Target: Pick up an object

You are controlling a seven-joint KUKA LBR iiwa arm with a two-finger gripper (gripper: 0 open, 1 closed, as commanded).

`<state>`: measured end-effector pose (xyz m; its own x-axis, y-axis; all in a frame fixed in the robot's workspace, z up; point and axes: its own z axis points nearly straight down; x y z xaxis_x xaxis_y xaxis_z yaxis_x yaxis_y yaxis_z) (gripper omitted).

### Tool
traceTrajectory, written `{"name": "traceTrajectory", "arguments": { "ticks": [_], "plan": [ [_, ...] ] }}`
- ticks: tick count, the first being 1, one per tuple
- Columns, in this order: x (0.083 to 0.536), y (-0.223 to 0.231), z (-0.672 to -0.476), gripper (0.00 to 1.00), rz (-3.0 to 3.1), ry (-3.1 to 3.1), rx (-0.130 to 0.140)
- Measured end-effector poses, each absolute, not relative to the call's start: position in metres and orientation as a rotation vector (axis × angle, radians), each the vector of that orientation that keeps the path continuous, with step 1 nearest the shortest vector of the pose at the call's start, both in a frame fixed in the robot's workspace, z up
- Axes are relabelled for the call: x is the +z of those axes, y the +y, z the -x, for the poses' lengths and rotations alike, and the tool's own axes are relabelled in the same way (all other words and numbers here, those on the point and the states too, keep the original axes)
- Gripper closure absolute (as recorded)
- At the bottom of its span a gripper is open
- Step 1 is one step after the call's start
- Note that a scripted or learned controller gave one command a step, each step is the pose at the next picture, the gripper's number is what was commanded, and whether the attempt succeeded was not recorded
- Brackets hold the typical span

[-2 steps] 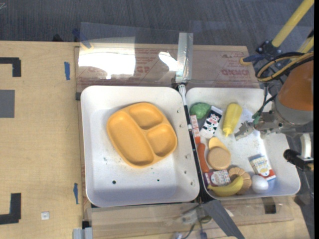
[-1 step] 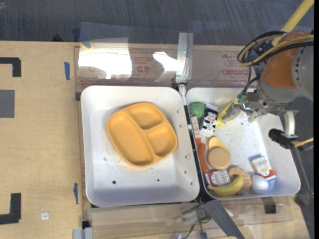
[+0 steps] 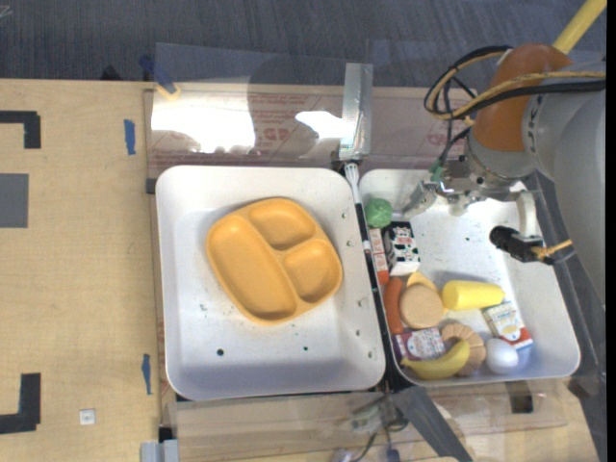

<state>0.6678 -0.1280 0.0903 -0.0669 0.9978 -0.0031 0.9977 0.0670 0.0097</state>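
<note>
In the right bin (image 3: pixel 549 287), toy food (image 3: pixel 452 325) lies well below the gripper (image 3: pixel 445 186), grip state unclear.

We can read no text anywhere. The small carton (image 3: pixel 402 243) near the right bin's (image 3: pixel 568 340) left wall carries dark print and red patches, but it is too small and blurred to make out. The red-and-white packet (image 3: pixel 507 323) near the bin's front corner likewise shows colour blocks only, no legible letters.
</note>
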Motion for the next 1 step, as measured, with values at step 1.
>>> {"name": "traceTrajectory", "arguments": {
  "ticks": [1],
  "plan": [
    [0.0861, -0.1489, -0.6580, 0.00, -2.199, 2.243, 0.001]
  ]
}}
